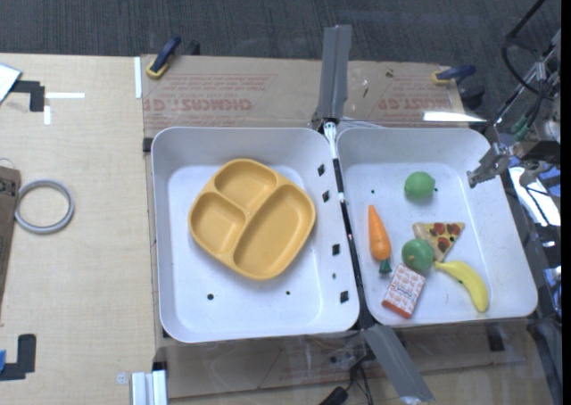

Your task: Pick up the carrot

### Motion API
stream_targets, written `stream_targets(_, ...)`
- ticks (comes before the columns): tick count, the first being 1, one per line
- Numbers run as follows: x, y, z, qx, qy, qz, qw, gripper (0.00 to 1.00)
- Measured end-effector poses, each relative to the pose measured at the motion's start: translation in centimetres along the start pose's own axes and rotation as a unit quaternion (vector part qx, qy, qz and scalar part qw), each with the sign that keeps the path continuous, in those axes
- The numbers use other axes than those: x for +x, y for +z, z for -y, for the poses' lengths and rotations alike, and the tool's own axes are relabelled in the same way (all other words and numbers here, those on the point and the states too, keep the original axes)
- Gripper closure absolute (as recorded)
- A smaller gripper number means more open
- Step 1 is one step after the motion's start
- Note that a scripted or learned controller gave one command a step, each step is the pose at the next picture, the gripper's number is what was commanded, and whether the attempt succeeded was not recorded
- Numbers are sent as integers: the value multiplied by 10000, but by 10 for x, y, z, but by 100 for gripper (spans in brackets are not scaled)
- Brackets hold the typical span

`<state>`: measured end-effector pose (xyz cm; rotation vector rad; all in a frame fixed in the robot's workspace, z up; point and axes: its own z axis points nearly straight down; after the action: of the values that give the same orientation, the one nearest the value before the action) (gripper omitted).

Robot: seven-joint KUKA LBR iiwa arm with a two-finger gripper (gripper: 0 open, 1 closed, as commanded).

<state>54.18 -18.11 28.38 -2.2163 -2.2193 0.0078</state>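
Bright even overhead light, soft short shadows, mild glare on white bins (169,243) (slight softness throughout)

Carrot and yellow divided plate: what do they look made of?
Carrot: probably moulded plastic toy, smooth orange body with a flat green tip. Yellow divided plate: looks like matte plastic or silicone, uniform colour, soft rounded rims, no glare. Neither can be confirmed by sight alone.

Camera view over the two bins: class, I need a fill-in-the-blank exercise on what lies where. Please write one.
1. The carrot lies in the ____ bin.
2. The yellow divided plate has ____ compartments.
3. The banana is coloured ____.
4. The pizza slice lies between the banana and the upper ____ ball.

Missing words: right; three; yellow; green
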Motion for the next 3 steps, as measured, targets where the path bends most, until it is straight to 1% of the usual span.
stream_targets(1,58,132,-8,2,-241,-3,9997,0)
stream_targets(2,115,95,-17,-15,-1041,7,9946,0)
stream_targets(3,82,195,20,-10,-374,-3,9993,0)
